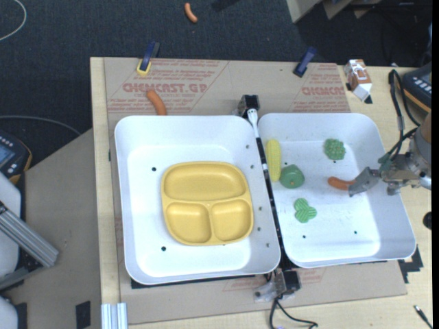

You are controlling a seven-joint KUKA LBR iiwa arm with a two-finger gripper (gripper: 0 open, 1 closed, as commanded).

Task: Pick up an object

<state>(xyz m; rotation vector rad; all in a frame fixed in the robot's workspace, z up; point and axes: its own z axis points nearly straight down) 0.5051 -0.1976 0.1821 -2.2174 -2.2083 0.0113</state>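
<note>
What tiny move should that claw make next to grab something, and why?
Probably a short nudge leftward and down onto the small orange sausage-shaped toy. The claw sits right beside it in the right white bin, with nothing visibly between its tips, and that toy is the nearest piece; the green ones lie farther off.
</note>
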